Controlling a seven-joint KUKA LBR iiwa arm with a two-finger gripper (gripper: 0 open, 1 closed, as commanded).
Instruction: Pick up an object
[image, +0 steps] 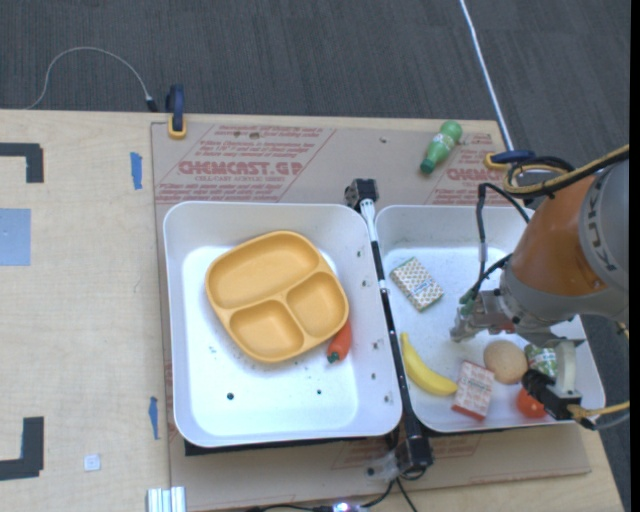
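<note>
A pale wooden surface (80, 330), seen from above at a slant, carries a brown cardboard sheet (300, 160) printed with red lettering, and on it two shallow white bins side by side. The left white bin (190, 400) holds a yellow three-compartment plastic plate (275, 295) with a small red-orange toy carrot (340, 343) touching its lower right edge. The right white bin (400, 225) holds the likely things to pick: a small patterned white box (416, 282) near the top, a yellow toy banana (424, 367) along the left, a red and white packet (474, 388) just beside the banana's tip, a tan egg-shaped piece (504, 361) and a red piece (528, 404) at the lower right. A green bottle (440, 146) lies on the cardboard outside the bins. The grey arm with its orange band (555, 250) reaches in from the right, and its tool (478, 318) hangs low over the right bin, just above and left of the egg; whether it is spread or pressed together cannot be told. Nothing is seen pinched. To do this well, it should probably centre over one isolated item, such as the egg, before descending, avoiding the crowded packet.
</note>
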